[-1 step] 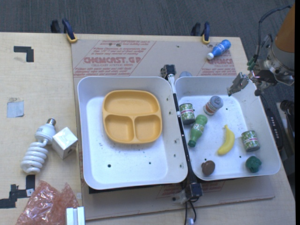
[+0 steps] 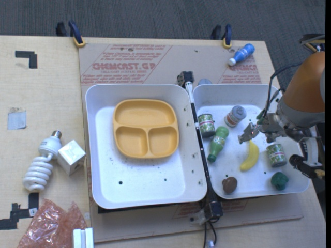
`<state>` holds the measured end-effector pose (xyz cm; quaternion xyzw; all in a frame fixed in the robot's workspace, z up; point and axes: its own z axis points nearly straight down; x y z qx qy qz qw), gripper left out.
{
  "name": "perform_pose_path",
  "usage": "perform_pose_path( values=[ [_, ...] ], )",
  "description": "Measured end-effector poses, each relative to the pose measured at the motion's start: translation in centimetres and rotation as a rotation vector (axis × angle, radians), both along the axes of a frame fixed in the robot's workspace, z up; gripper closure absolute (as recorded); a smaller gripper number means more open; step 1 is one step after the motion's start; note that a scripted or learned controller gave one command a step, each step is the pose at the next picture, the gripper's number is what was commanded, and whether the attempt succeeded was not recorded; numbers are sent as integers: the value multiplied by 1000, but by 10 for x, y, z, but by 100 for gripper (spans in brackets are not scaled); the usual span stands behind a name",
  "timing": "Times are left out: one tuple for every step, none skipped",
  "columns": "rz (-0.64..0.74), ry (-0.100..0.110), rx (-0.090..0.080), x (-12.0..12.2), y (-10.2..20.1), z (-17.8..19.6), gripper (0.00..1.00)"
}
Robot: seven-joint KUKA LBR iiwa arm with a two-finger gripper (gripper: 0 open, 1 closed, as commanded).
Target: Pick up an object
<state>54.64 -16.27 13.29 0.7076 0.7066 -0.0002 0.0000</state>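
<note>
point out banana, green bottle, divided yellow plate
banana (image 2: 250,156), camera view, middle of its curve
green bottle (image 2: 217,143), camera view, mid-body
divided yellow plate (image 2: 146,127), camera view, central divider ridge

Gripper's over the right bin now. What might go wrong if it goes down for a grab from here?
Two likely risks. The gripper hangs just above the top end of the banana, so closing there may only clip the tip and let it slip. The right bin is crowded: the green bottle and a small can lie close on either side, so a descent could nudge one or pinch two things together.
</note>
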Motion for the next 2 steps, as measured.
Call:
perform_pose_path(
  values=[
    [3, -2, -1, 86, -1, -40, 0],
    [5, -2, -1, 113, 7, -39, 0]
  ],
)
